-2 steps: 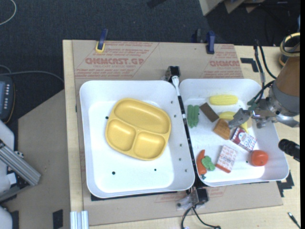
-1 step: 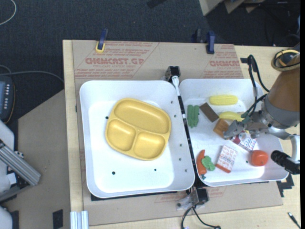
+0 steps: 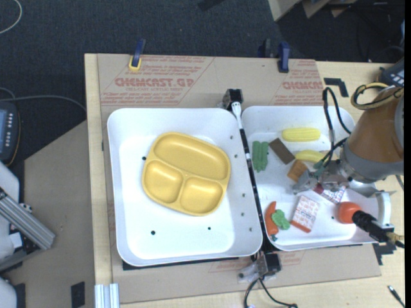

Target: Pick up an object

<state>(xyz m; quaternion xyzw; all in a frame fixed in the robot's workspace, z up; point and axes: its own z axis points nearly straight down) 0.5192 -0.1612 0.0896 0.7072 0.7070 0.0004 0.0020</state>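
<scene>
My gripper (image 3: 313,181) reaches down into the right bin (image 3: 282,239) from the right, under the grey and orange wrist. It hovers among the toys, just below a small orange-brown block (image 3: 297,169) and above a white and red packet (image 3: 306,212). A yellow corn cob (image 3: 300,134) lies at the back of the bin. Another yellow piece (image 3: 309,155) sits beside the arm, and a brown block (image 3: 280,150) lies left of it. A green piece (image 3: 260,154) rests by the left wall. A red carrot with a green top (image 3: 277,219) lies at the front left. Nothing is seen held.
The left bin (image 3: 128,236) holds a yellow three-part plate (image 3: 186,172). An orange object (image 3: 347,212) lies at the right bin's front right, next to black hardware. Cables hang around the arm at the right. Clamps hold the cardboard base at the back edge.
</scene>
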